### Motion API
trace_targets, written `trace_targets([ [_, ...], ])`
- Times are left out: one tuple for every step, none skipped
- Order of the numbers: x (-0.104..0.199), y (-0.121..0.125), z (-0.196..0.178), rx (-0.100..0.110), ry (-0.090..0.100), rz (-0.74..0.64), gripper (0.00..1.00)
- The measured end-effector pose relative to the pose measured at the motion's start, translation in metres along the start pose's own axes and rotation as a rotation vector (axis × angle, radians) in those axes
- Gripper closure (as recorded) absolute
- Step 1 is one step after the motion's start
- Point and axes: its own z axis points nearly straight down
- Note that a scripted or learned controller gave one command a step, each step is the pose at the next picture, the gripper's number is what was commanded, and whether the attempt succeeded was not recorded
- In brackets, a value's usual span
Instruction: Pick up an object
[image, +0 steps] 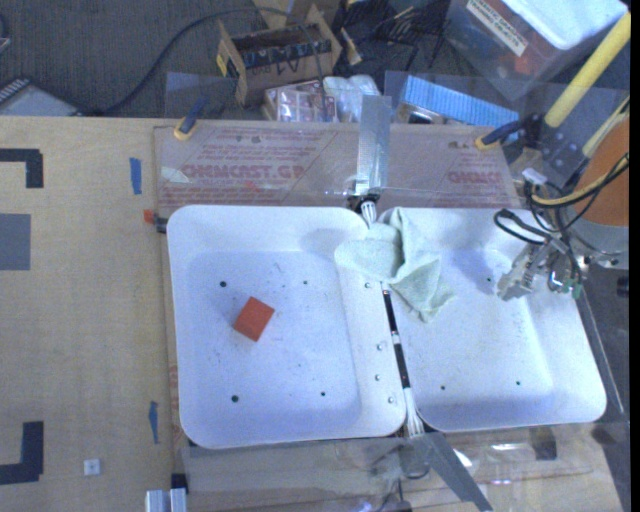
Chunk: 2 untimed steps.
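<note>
even bright light, soft, slightly blurred.

The arm reaches in from three o'clock, its orange band at the two o'clock edge with cables looping beneath it. The gripper (512, 285) hangs low, just right of centre toward three o'clock, tips pointing toward nine o'clock, with nothing between them.

Arm (610, 190) cut off at right edge; claw (520, 280) blurred, fingers indistinct.

Block (254, 319) in left bin (200, 400); cloth (405, 265) draped over the bins' shared rim, mostly in right bin (520, 400); gripper (515, 283) above right bin's right side.
</note>
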Motion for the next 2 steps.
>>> trace_targets([
  [-0.003, 0.001, -0.019, 0.001, 0.001, 0.292, 1.00],
  [-0.041, 0.020, 0.001, 0.002, 0.001, 0.514, 1.00],
])
